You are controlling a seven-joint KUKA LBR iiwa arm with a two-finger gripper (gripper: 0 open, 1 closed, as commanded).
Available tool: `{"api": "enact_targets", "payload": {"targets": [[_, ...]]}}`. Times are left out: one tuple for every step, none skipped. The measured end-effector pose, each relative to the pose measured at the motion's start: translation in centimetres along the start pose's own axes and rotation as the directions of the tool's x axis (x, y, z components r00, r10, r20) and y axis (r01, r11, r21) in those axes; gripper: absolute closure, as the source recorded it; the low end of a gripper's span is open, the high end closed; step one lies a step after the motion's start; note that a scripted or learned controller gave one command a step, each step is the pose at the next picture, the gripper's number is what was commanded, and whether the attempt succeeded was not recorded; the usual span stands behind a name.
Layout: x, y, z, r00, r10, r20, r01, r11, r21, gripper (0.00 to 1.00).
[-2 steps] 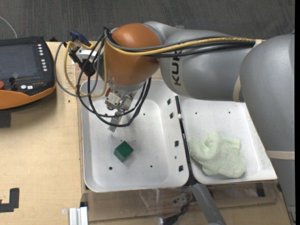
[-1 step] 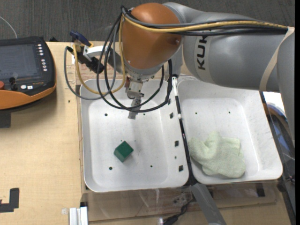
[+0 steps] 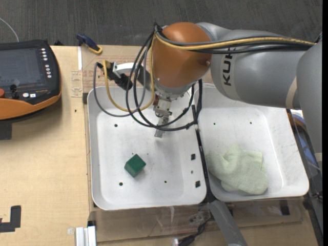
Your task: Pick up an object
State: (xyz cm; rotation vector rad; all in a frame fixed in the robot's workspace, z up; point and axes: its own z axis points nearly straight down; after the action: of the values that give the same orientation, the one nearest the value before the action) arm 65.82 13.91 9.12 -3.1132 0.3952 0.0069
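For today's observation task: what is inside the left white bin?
A green block lies on the floor of the left bin. The gripper hangs over its back half. The arm covers the bin's back right corner, so that part stays unknown.

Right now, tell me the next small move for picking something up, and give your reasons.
Probably shift the gripper toward the camera and a little to the view's left, then lower it. It hangs over bare floor of the left white plastic bin, while the small green cube lies apart from it, nearer the front edge. The crumpled pale cloth lies in the other bin.
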Motion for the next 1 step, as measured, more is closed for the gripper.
{"api": "enact_targets", "payload": {"targets": [[0.04,0.01,-0.99,1.0,0.011,0.002,-0.011,1.0,0.005,1.0]]}}
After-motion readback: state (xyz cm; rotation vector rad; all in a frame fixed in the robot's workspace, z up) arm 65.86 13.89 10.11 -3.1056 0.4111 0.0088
